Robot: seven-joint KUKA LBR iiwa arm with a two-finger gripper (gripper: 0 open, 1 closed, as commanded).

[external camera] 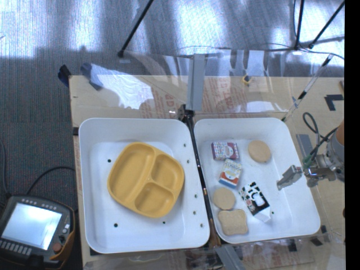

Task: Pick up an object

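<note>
The right bin point(292, 207) holds several small items: a purple-and-white carton point(224, 150), an orange-and-white carton point(230, 172), a black-and-white carton point(256, 199), a round tan cookie point(260, 151), a second round cookie point(224, 198) and a slice of toast point(233, 222). My gripper point(289, 177) hangs over the right side of this bin, to the right of the black-and-white carton and apart from every item. Nothing shows between its fingers.
The left bin point(95, 229) carries a yellow divided plate point(146, 179). A metal post point(197, 86) rises behind the seam between the bins. A teach pendant point(34, 226) lies at the lower left, off the bench. Cables run along the bench's right edge.
</note>
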